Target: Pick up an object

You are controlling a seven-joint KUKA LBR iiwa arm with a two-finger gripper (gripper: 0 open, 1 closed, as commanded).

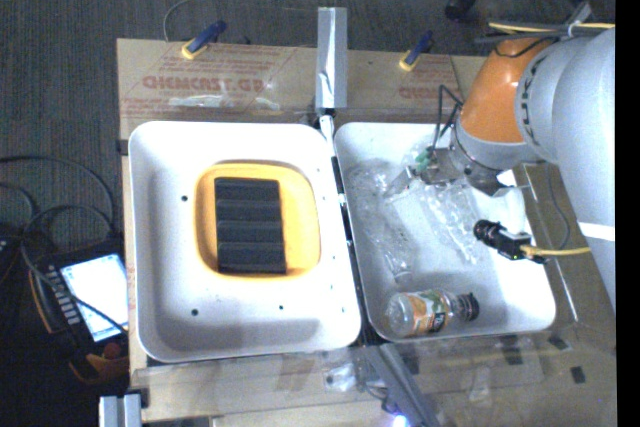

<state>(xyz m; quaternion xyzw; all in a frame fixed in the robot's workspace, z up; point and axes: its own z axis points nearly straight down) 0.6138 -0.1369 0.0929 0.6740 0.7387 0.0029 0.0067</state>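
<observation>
Two shallow white bins with rounded corners are seen side by side on the bench (200, 80), which is covered with brown cardboard. In the left bin (160, 245) a yellow tray (205, 215) with soft rounded edges is lying flat, and a black ribbed block (250, 225) is set inside it. In the right bin (530, 295) a clear plastic bottle (432, 311) with a dark cap is lying on its side near the front wall. Crumpled transparent plastic (440, 210), shiny and wrinkled, is spread over the middle and back of this bin. The grey arm (580, 135) with its smooth orange band comes in from the right. The gripper (432, 162) is lowered over the back part of the plastic. Whether the fingers are apart or together cannot be told. Two blue-and-yellow clamps (203, 39) are fixed at the back edge of the bench.
</observation>
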